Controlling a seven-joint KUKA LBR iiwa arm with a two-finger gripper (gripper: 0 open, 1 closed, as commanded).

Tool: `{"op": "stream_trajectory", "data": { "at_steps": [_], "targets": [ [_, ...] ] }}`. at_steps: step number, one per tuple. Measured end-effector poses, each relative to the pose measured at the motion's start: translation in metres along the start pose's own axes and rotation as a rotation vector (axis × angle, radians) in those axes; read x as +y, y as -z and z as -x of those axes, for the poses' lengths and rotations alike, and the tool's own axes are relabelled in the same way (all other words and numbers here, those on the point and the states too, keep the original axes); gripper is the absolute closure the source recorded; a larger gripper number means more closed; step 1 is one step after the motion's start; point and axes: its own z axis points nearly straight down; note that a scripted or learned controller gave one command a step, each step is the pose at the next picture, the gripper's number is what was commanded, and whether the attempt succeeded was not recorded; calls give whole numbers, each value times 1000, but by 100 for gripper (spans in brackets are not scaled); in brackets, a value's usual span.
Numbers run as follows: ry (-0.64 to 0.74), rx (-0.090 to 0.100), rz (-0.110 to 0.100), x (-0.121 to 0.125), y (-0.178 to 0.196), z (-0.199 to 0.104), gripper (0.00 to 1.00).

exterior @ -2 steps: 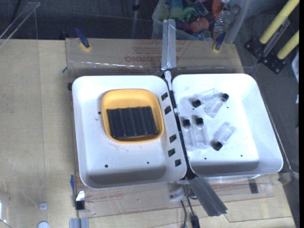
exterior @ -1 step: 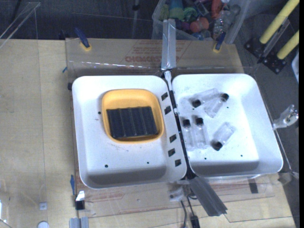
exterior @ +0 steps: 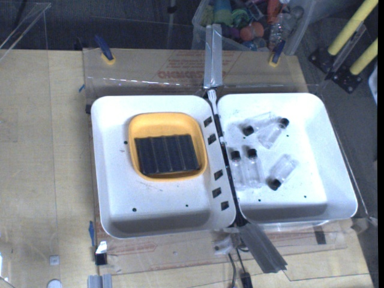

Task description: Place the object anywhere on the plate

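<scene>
2 white bins side by side; left bin (exterior: 114, 215) holds a yellow plate (exterior: 137, 126) w/ a dark ridged insert (exterior: 166, 153) on it, ridges running top-to-bottom in frame. The right bin (exterior: 324, 161) has approx 5 clear vials w/ black caps, all lying down, none on the plate.

- Lower-right vial (exterior: 282, 171): long axis diagonal, cap pointing lower left.
- Two centre vials (exterior: 247, 168): just beside each other, axes roughly vertical in frame, caps toward top.
- Upper vial (exterior: 273, 132): diagonal, cap toward upper right.
- Upper-left vial (exterior: 248, 128): cap seen; body too clear to tell its axis.

Gripper state: cannot tell how far open, or if holding anything. Clear tub of coloured toys (exterior: 252, 8) sits top centre, behind the bins.
</scene>
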Motion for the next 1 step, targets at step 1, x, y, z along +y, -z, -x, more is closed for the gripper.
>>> {"op": "stream_trajectory", "data": {
  "at_steps": [1],
  "targets": [
    [366, -2, 11, 2, -83, 1, 0]
  ]
}}
